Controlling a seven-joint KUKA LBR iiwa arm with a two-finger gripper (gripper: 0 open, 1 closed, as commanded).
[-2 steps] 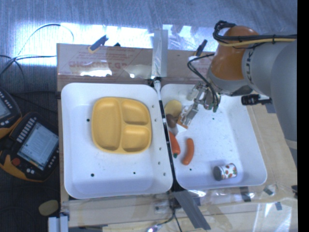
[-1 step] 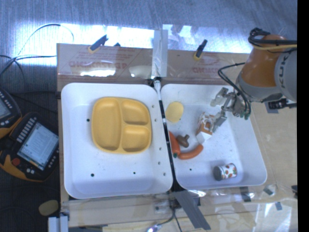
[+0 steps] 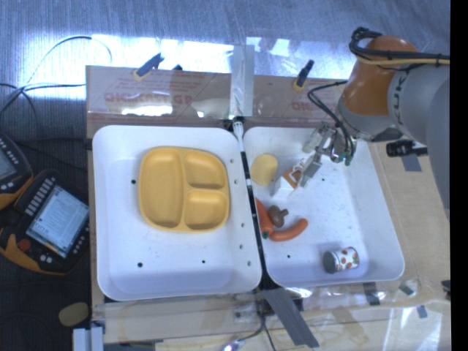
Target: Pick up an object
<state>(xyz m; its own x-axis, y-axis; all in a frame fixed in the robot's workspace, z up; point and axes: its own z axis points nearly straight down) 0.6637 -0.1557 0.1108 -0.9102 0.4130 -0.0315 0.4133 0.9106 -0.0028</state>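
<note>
As you look down on the bench, you see two white bins side by side.

Arm: your grey arm (image 3: 409,101) with the orange band comes in from the right and reaches over the right bin (image 3: 373,218).

Gripper: your gripper (image 3: 316,161) hangs over the back half of the right bin. You can't tell from up here if it is open or closed (it is small and a bit blurry).

Small box: an orange and white box (image 3: 294,175) sits just under the gripper tip. You can't tell if they touch.

Yellow ball: a round yellow ball (image 3: 264,168) lies near the left wall of the right bin, just beside the small box.

Carrot: an orange carrot (image 3: 290,229) lies in the middle of the right bin, with a small brown thing (image 3: 278,214) touching it.

Can: a little can (image 3: 341,259) lies on its side near the front right corner, well apart from the rest.

Left bin: your left bin (image 3: 117,254) holds a yellow tray (image 3: 183,189) with three parts.

Side stuff: a hand controller (image 3: 45,221) with a screen lies on the floor to the left.
</note>
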